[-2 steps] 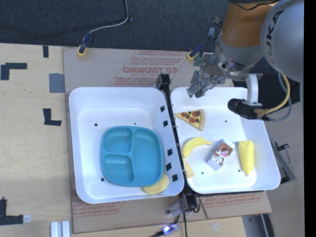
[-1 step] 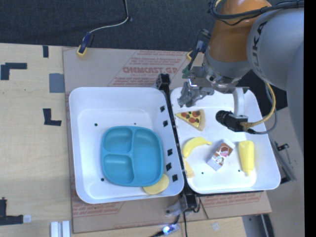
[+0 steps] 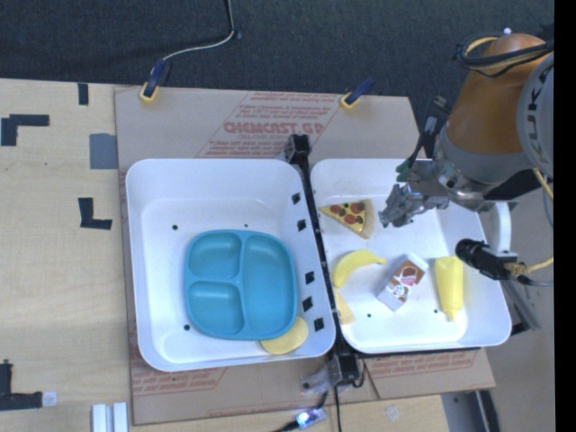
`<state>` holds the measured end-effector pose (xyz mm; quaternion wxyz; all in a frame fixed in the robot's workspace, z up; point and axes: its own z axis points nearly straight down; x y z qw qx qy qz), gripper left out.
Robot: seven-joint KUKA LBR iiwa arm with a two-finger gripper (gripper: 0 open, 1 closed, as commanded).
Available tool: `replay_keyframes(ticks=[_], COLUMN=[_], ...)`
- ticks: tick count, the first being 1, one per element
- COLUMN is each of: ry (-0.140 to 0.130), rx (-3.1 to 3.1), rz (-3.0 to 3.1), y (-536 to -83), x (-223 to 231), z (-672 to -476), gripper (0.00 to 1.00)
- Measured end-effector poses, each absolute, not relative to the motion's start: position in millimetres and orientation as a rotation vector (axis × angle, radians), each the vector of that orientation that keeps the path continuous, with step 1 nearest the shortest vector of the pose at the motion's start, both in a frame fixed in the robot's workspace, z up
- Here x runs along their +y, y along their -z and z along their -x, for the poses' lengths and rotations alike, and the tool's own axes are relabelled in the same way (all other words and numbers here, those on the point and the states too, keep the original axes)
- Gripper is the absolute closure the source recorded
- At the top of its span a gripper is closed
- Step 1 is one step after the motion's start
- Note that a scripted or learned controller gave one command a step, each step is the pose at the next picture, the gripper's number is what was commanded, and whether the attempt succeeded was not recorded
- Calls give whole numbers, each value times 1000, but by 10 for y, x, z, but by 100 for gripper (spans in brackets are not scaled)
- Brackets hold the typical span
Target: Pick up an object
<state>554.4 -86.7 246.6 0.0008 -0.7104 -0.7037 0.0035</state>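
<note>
Robot arm [image 3: 504, 106]: rounded orange band above a grey wrist housing. Dark cables loop over the band and run beside the wrist. Two-finger gripper [image 3: 397, 212]: dark grey metal, blocky, mounted below the wrist.

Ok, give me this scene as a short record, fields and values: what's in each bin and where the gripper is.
left bin: blue divided plate; yellow round piece at its near edge
right bin: pizza slice, banana, small carton, yellow bottle
gripper: over the right bin, just right of the pizza slice
held: nothing seen between the fingers
</note>
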Motion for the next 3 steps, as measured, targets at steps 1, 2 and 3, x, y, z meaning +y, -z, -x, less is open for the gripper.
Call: replay_keyframes(ticks=[1, 2, 3], ry=[14, 2, -12], rx=[-2236, -2224, -2214], rz=[2222, 2220, 2218], y=[-3602, -3834, -2984], x=[-519, -520, -700], z=[-6032, -5787, -5569], gripper=[100, 100, 100])
